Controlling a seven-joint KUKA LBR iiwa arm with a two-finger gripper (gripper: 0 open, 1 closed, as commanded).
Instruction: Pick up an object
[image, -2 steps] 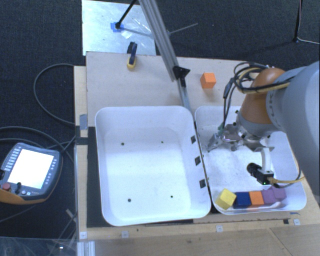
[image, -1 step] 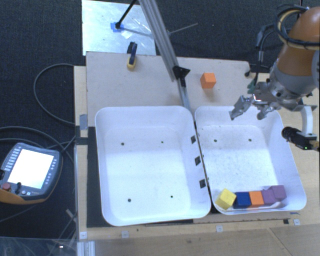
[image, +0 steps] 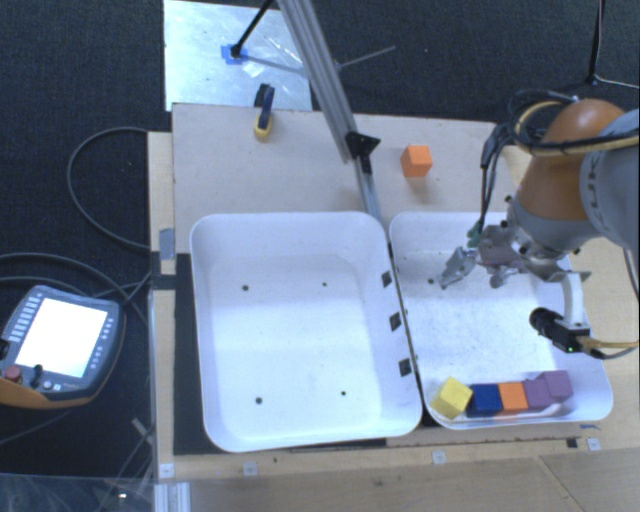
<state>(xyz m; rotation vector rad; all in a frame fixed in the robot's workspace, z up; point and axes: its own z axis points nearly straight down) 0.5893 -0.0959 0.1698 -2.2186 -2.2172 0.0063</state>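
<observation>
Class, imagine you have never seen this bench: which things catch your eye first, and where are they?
A row of coloured blocks, yellow, blue, orange and purple, lines the near edge of the right bin. The grey arm's claw hangs over that bin's far part. An orange cube sits alone on the bench beyond the bins.

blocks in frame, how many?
5. Four sit in a row along the right bin's near edge: yellow block, blue block, orange block, purple block. A second orange cube lies on the bench behind the bins.

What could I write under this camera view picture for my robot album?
Robot gripper hovers over the right bin, above four blocks lined along its near wall.
</observation>
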